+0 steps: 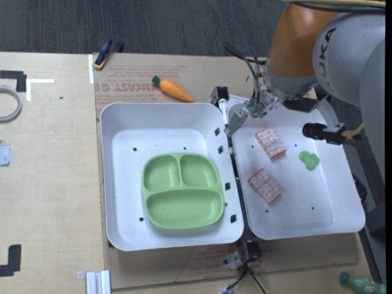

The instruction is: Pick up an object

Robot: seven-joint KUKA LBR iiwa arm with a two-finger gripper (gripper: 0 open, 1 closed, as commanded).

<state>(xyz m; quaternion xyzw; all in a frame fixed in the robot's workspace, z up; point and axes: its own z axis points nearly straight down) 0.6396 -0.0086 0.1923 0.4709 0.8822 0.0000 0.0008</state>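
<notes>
Nothing is lifted yet: two patterned blocks [270, 143] [264, 184] and a green toy [310, 160] are left lying in the right bin [343, 216]. The gripper [254, 106] is poised at the bin's far left corner; its state cannot be told.

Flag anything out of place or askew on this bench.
A toy carrot lies on the cardboard behind the left bin, outside both bins. In the right bin, two patterned blocks sit tilted. The green divided plate lies flat.
</notes>
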